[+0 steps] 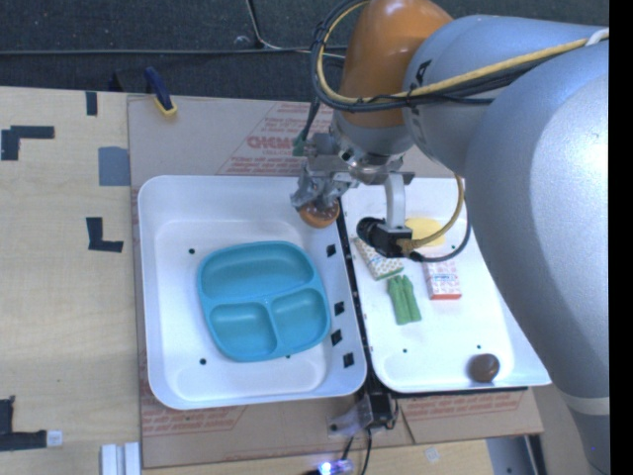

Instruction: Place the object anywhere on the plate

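A blue plate [262, 300] with three compartments lies in the left bin [163, 265]. My gripper [316, 201] hangs over the far right corner of that bin, near the divide between the bins. A small round orange-brown object [319, 215] sits between its fingertips, lifted above the bin floor. The gripper and object are up and to the right of the plate, beyond its far rim.
The right bin [514, 349] holds a green piece [404, 300], a red and white packet [443, 282], a patterned packet [374, 260], a yellow item [427, 228] and a brown ball [484, 367]. The arm covers the bin's far side.
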Controlling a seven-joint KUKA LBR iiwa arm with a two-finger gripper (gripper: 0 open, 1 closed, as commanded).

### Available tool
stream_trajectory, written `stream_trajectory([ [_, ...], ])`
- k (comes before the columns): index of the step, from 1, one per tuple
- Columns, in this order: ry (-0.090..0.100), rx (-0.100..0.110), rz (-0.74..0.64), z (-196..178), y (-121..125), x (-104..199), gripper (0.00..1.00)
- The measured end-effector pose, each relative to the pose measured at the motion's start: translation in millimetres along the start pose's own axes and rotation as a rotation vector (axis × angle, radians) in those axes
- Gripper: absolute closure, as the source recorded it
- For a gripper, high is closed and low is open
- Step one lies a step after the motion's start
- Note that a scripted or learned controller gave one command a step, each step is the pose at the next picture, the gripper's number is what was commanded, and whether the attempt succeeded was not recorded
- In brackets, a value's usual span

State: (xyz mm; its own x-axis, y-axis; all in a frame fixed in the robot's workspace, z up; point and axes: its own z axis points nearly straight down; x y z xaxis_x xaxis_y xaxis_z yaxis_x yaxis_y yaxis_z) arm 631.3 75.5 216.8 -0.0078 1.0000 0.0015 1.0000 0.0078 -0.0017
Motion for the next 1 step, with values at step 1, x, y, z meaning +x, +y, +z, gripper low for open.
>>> stream_trajectory([
  [1, -0.001, 0.000, 0.001, 5.2, -0.4, 52.0, 1.00],
])
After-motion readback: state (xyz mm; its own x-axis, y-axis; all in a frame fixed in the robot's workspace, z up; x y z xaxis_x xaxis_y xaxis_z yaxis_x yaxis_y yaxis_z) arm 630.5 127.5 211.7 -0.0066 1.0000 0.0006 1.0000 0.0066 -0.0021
